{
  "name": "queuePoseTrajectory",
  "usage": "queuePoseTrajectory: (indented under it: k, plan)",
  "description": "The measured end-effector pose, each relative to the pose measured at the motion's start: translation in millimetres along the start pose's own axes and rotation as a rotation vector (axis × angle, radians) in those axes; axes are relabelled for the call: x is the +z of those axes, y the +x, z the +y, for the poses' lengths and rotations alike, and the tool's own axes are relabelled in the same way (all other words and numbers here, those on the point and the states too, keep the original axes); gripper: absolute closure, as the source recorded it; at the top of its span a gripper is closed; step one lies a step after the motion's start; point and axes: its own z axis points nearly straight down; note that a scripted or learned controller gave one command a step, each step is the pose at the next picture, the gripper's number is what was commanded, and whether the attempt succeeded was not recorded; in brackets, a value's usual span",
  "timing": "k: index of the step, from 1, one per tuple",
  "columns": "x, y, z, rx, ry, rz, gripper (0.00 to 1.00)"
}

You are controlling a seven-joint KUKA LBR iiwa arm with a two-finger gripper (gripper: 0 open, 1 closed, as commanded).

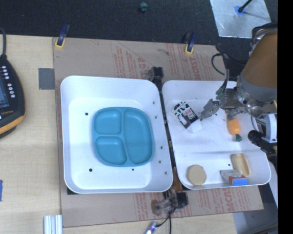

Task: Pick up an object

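**Arm reaching over the right bin toward the small printed box**

The bench carries two white bins side by side. The left bin (68, 130) holds a blue divided plate (123, 136) lying flat near its middle, well apart from the arm. The right bin (212, 150) holds the loose items, so a pick is judged most likely there.

The arm (256, 89) enters over the right bin's far right corner, and the gripper (208, 109) extends from it toward the bin's far left part. Its tip lies just beside a small black-and-white printed box (186, 115), which sits near the bin's left wall. Whether they touch cannot be told, and whether the pincer is spread or pressed together cannot be told either; nothing is seen held.

An orange piece (233, 126) lies near the right wall, under the wrist. Along the near edge sit a round tan biscuit (197, 174), a tan bread-like piece (240, 164) and a small blue-and-grey block (233, 178) in the near right corner
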Motion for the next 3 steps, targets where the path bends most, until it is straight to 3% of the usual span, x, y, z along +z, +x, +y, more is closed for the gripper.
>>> queuePoseTrajectory:
  k: [1, 2, 3]
  plan:
    - [76.8, 25.9, 52.0, -0.001, 0.001, -0.002, 0.0]
    - [103.5, 29.9, 80.7, -0.002, -0.001, -0.002, 0.0]
    - [92.3, 28.8, 81.4, -0.004, -0.002, -0.003, 1.0]
